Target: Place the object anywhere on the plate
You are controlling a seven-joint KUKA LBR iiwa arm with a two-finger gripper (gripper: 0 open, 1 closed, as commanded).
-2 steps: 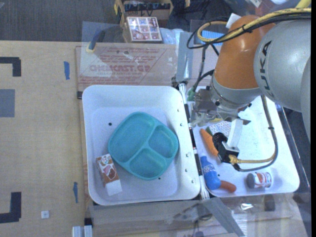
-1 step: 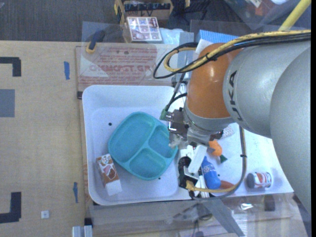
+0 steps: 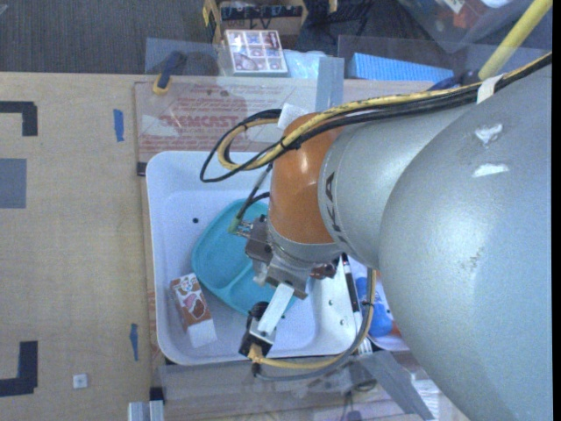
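The small carton point(image 3: 191, 310) is seen at 8 o'clock from the gripper point(image 3: 279, 268), just beside the teal plate point(image 3: 219, 261); the gripper's state cannot be told.

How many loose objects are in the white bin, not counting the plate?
1: a small printed carton near the bin's lower-left corner, just beside the teal plate. The arm covers much of the bin, so more may be hidden.
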